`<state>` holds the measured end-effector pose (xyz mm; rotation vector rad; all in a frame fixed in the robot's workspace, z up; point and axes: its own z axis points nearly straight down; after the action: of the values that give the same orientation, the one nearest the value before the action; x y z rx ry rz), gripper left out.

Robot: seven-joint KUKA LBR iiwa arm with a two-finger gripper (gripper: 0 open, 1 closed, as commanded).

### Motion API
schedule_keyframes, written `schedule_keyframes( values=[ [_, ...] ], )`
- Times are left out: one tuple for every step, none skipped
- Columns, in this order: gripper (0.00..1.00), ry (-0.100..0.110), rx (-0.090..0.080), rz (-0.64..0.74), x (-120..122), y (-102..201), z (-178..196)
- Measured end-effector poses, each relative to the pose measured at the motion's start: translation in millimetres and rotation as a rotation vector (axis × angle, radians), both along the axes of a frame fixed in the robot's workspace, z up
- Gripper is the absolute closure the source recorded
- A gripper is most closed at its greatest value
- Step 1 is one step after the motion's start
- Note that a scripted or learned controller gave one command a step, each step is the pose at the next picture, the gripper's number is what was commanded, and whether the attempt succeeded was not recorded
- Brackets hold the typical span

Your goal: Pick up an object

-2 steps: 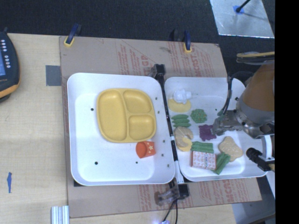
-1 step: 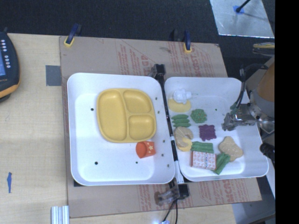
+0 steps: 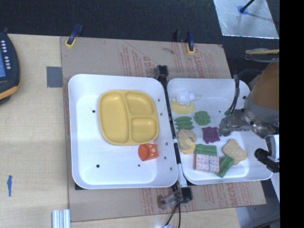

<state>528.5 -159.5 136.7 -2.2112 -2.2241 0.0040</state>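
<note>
Overall, a cardboard sheet [image 3: 142, 61] is lying on the wooden bench [image 3: 33, 127] and carrying two white bins side by side. Sitting in the left bin [image 3: 80, 127] are a yellow divided plate [image 3: 127, 116] and, just below it, a small red-orange toy [image 3: 147, 152]. Reaching in from the right, the grey arm [image 3: 266, 99] is hanging over the right bin [image 3: 213, 87], with its gripper [image 3: 230, 124] hovering near a purple piece [image 3: 210, 135] and a tan bread slice [image 3: 234, 150]. Whether the gripper is open or closed cannot be told from this angle, and nothing is visibly sitting between its tips. Crowding the right bin are the toy foods: a white piece [image 3: 184, 98] resting on a yellow one [image 3: 182, 108], green pea pods [image 3: 184, 123], a green leafy piece [image 3: 202, 117], a pale shell-like piece [image 3: 186, 139], a patterned box [image 3: 206, 163] and a green stick [image 3: 225, 166].
</note>
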Motion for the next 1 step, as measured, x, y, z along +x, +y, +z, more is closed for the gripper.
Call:
schedule_keyframes(
  values=[
    [1.00, -0.008, -0.004, 0.000, 41.3, -19.5, 18.3]
  ],
)
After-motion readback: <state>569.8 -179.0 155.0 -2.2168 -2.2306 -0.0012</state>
